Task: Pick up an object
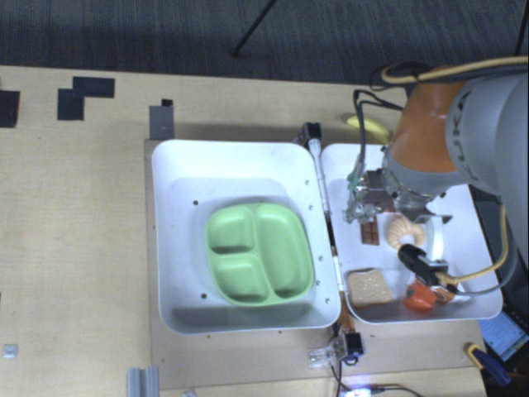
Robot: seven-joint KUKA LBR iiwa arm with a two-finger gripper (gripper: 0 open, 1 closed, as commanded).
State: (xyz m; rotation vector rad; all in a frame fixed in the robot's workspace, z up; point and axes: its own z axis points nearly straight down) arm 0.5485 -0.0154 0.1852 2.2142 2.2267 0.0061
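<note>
I see a pale wooden surface (74, 246) against dark carpet (124, 15), with black tape marks (83, 96) at its left. The left bin (178, 222) holds a green divided tray (258, 252). My gripper (368, 203) hangs over the right bin (471, 292), where a croissant (405, 231), bread slice (369, 286) and an orange object (420, 298) lie. The wrist hides the gripper; I cannot tell its state.

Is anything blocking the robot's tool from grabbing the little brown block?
Nothing visible lies between them. The tool sits directly above the brown block in the right bin; a croissant lies beside it.
</note>
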